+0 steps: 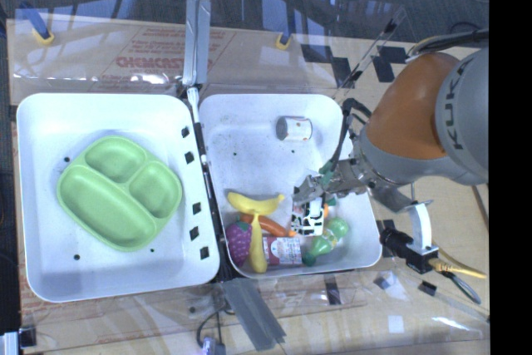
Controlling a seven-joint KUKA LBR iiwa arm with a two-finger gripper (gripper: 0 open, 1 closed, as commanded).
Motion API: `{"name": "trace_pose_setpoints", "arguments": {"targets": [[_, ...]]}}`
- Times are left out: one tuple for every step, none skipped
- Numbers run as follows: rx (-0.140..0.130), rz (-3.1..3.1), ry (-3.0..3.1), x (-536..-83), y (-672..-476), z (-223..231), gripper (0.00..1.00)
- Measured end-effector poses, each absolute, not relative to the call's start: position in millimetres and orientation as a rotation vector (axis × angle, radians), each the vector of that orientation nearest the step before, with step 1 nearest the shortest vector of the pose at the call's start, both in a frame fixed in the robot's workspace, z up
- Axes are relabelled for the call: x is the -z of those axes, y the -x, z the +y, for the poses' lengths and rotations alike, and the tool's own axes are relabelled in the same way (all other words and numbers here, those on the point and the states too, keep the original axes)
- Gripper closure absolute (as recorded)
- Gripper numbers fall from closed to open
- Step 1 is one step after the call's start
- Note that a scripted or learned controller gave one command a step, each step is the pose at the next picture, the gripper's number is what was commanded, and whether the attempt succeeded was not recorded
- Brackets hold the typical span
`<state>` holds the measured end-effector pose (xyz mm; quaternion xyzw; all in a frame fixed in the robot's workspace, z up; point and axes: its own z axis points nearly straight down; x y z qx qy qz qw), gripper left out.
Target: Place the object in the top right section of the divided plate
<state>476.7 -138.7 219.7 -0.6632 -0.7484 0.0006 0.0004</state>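
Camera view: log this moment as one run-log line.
phase: reaching | hand: low over toy pile, right bin | grasp: unclear | divided plate: left bin, no object on it

Arm [432, 120] comes in from the right, orange band up top, wrist bent down. Gripper [320, 189] sits low, pointing left.

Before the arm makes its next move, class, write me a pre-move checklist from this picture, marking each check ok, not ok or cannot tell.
1. Plate sits flat in the left bin: ok.
2. Plate's top right section bare: ok.
3. Gripper over the toy pile in the right bin: ok.
4. A toy held between the fingers: cannot tell.
5. Banana lies free on top of the pile: ok.
6. Grey cylinder lies apart from the pile: ok.
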Motion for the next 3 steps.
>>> {"name": "trace_pose_setpoints", "arguments": {"targets": [[-0.005,-2.418,1.998,-219,-476.4,-66,1.00],[-0.005,-2.596,1.760,-218,-476.4,-12,1.00],[-0.001,-2.655,1.679,-288,-477.0,-23,1.00]]}}
